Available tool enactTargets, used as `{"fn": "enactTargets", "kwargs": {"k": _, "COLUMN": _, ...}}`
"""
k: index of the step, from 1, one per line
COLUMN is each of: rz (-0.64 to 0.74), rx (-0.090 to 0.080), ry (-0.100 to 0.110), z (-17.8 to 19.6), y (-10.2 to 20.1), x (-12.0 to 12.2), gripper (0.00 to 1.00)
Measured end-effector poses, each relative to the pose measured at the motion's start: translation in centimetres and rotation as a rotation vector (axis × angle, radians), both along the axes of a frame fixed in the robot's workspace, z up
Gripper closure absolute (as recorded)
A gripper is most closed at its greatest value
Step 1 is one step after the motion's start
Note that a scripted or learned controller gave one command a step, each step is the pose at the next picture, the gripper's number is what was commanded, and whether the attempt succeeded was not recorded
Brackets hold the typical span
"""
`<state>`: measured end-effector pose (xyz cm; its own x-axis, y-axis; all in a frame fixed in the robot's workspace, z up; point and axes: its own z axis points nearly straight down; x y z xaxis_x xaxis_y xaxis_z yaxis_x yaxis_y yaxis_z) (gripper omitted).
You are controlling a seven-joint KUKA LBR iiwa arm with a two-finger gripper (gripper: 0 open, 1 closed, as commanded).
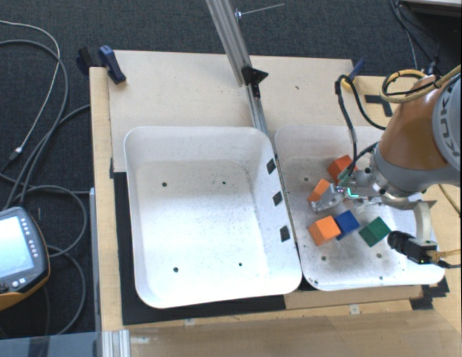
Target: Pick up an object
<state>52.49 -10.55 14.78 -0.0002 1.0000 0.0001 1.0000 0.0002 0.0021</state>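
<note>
The only writing we can make out is on the arm: on its grey casing, beside the orange band, stand what look like the letters KU, and the frame's right side cuts off the rest. The pendant at the left has a lit screen, but it is washed out and partly out of frame, so we read nothing there.

The gripper sits low in the right bin, among the blocks. It is small, dark and partly under the wrist — we cannot tell whether it is open or closed, nor whether it holds anything. An orange block lies just beside it on the side toward the left bin, and a second orange block lies just beyond it, toward the far wall; whether either touches the gripper we cannot say. Nearer the front, an orange cube and a blue cube lie touching, with a green cube close to the blue one.

The left bin's floor is flecked with dark specks, and three black clips sit on the wall next to its neighbour. Both bins rest on a pale board bench — a blue clamp grips its far left corner. A slanted aluminium rail comes down to the gap between the bins. Around the bench lies dark carpet with loose grey cables.
</note>
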Motion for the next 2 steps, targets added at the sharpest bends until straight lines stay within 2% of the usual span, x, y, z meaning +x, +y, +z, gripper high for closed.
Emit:
{"fn": "enactTargets", "kwargs": {"k": 1, "rz": 0.003, "rx": -0.001, "ry": 0.0, "z": -5.1, "y": -1.2, "x": 7.6, "gripper": 0.0}}
{"fn": "enactTargets", "kwargs": {"k": 2, "rz": 0.0, "rx": 0.004, "ry": 0.008, "z": -4.8, "y": 1.4, "x": 3.6, "gripper": 0.0}}
